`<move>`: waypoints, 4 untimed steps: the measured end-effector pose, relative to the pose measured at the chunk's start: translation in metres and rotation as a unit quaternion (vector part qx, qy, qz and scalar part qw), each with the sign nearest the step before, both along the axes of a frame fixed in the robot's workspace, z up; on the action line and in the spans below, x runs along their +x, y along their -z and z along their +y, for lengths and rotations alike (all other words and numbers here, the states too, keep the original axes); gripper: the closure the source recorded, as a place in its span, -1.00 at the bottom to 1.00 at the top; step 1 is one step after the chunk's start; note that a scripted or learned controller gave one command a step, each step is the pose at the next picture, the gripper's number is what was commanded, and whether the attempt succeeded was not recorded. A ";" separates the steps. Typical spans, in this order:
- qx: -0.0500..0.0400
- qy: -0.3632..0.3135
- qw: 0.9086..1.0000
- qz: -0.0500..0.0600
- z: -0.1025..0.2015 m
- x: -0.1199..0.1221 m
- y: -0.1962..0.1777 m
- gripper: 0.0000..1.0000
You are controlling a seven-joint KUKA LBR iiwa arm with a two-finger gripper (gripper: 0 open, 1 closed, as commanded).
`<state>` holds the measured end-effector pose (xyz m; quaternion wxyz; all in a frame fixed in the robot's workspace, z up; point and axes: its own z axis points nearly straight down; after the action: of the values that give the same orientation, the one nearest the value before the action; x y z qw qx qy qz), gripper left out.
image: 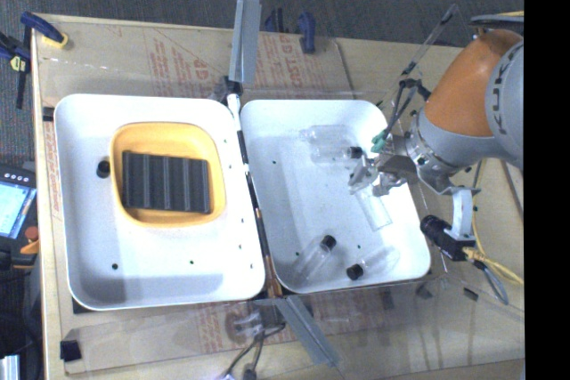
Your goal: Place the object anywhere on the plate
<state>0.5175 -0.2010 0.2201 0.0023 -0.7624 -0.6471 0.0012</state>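
Observation:
A yellow plate (166, 136) lies in the left bin (80, 262), and a dark grey ridged block (166, 182) rests on its middle. Several clear plastic tubes with black caps lie in the right bin (285, 191): one at the back (328, 145), one near the front (313, 259) and one at the front right (378, 261). My gripper (371, 178) is low over the right side of the right bin. A further clear tube (378, 212) lies just below it. Whether that tube is held is too blurred to tell.
The arm's orange band (463, 93) and grey wrist hang over the right bin's right rim. A cable and a black fitting (441, 236) trail beside the bin. Blue clamps (43, 28) sit at the bench's back edge, and a metal divider bar (244, 40) runs between the bins.

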 end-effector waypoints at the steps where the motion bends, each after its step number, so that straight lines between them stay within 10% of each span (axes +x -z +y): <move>1: -0.001 -0.132 0.991 -0.002 0.037 0.056 -0.007 1.00; 2: -0.001 -0.211 0.977 -0.003 0.079 0.086 -0.009 1.00; 3: 0.001 -0.369 0.929 -0.001 0.129 0.086 0.029 1.00; 4: 0.000 -0.413 0.911 -0.003 0.172 0.097 0.025 1.00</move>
<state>0.6150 -0.0288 0.1950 -0.0005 -0.4276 -0.9040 0.0001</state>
